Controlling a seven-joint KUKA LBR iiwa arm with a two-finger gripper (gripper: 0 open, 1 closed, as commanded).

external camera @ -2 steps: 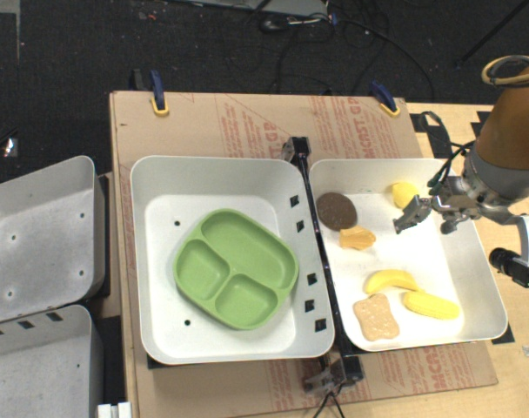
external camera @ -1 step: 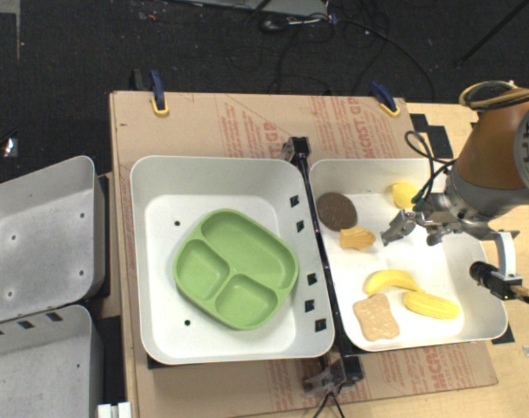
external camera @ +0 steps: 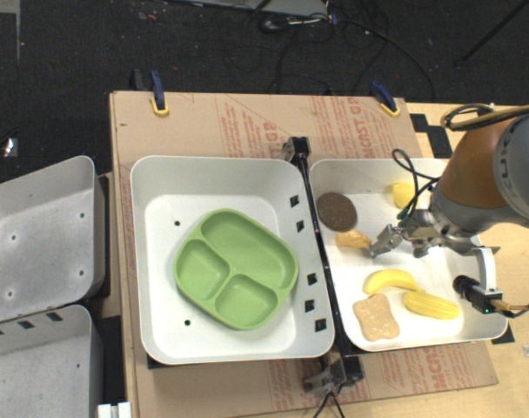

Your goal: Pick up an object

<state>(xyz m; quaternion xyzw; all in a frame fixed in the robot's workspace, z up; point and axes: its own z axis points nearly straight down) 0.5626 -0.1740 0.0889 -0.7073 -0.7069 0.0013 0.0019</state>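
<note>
My gripper (external camera: 385,241) hangs low in the right bin (external camera: 369,174), with its fingers open and nothing between them. Just left of the fingertips lies a small orange wedge (external camera: 352,239), close to them but apart. A brown round cookie (external camera: 337,209) lies above the wedge. Below the gripper is a yellow banana (external camera: 390,279). A second long yellow piece (external camera: 431,304) and a tan slice of toast (external camera: 376,317) lie near the bin's front. A yellow fruit (external camera: 403,192) sits at the back, partly behind the arm's cable.
The left bin (external camera: 151,233) holds a green divided plate (external camera: 237,268). A black divider (external camera: 312,233) runs between the bins. The arm's orange band (external camera: 473,168) and grey wrist cover the right bin's right side. White trays (external camera: 38,225) lie off the bench at left.
</note>
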